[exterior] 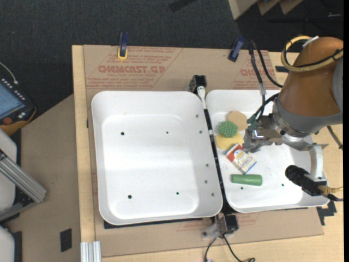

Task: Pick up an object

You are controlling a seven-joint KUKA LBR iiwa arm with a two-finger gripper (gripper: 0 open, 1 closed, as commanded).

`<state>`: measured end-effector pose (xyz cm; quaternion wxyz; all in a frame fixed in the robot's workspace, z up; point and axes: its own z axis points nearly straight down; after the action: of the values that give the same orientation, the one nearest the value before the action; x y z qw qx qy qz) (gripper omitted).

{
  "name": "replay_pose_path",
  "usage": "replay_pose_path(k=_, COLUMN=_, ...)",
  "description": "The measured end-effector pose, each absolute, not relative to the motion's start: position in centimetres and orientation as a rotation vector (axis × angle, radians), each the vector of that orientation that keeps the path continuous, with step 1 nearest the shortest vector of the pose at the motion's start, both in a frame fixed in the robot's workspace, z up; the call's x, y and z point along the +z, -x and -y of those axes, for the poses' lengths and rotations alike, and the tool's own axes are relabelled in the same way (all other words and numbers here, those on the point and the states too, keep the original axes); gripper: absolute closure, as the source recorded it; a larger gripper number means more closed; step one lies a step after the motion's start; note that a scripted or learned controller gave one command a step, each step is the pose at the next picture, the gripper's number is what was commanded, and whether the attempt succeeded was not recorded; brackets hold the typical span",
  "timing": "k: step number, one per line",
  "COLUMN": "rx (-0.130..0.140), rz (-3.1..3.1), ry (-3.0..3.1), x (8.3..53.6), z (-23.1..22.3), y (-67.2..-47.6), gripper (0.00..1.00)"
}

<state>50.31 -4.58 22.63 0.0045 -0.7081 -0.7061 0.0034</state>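
Seen from above: pincer (255,139) low in right bin (283,195), over cluttered red-white packet (241,158), beside yellow piece (225,142) and green ball (228,129). Opening impossible to tell. Best centred squarely on packet before closing.

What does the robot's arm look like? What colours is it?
The arm is fat and rounded, with a big orange band and a grey part under it. Black and yellow cables loop along it. At its end is a small metal gripper, silvery grey with dark bits.
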Motion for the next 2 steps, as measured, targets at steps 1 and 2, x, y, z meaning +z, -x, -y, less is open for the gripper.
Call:
replay_pose_path(k=1, rx=-0.012, rz=2.234, ry=2.215, x=29.1, z=-2.0, y=-52.8, gripper=1.0)
replay_pose_path(k=2, rx=-0.004, rz=2.221, ry=2.224, x=32.8, z=-0.6, y=-47.8, gripper=1.0)
